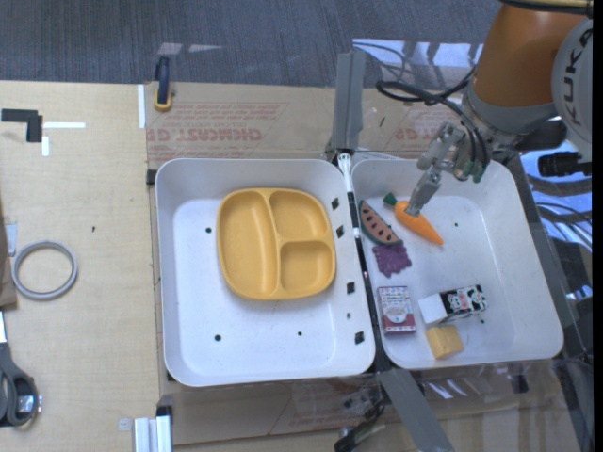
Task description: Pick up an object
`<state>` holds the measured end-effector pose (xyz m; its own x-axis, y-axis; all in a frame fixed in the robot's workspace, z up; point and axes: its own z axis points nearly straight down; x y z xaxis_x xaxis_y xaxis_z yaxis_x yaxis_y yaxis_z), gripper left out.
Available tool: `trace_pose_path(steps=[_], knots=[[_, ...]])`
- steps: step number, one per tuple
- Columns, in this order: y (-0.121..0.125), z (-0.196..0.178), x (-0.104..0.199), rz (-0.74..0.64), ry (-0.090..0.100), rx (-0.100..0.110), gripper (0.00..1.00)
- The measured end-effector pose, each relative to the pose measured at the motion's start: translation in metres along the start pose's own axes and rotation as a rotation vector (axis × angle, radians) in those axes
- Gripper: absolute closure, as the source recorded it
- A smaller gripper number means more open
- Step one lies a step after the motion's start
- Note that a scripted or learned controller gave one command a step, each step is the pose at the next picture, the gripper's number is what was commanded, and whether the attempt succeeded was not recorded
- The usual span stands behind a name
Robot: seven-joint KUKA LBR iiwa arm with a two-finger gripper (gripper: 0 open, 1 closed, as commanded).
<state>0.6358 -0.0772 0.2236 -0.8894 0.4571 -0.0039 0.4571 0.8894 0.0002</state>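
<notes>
**Gripper down at the carrot in the right bin**

The arm (pixel 528 55) reaches in from the right, over the far part of the right bin (pixel 528 281). Its gripper (pixel 417 202) points down and left, with the tip right at the top of the carrot (pixel 419 224). Whether the tip is parted, shut or clasping the carrot cannot be told from this view.

The carrot lies slantwise in the far half of the right bin, leaf end toward the divider. Just left of it lies a melon slice (pixel 379 225), and below that a purple piece (pixel 392 257). Nearer the front edge sit a red box (pixel 397 310), a black-and-white carton (pixel 454 303) and a yellow block (pixel 444 341), close together.

The left bin (pixel 188 328) holds a yellow plate (pixel 276 243) with three compartments. A tape ring (pixel 42 269) lies on the bench (pixel 75 365), well left of the bins.
</notes>
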Motion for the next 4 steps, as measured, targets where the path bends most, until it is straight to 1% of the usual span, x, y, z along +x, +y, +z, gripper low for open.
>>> trace_pose_path(steps=[1,2,3,4], knots=[[-0.024,-0.101,0.004,0.173,0.001,0.001,0.0],[-0.065,0.035,-0.024,0.233,0.003,0.002,0.0],[-0.039,0.127,-0.009,0.483,0.003,0.001,0.0],[-0.039,0.117,-0.009,0.48,0.0,0.002,1.0]])
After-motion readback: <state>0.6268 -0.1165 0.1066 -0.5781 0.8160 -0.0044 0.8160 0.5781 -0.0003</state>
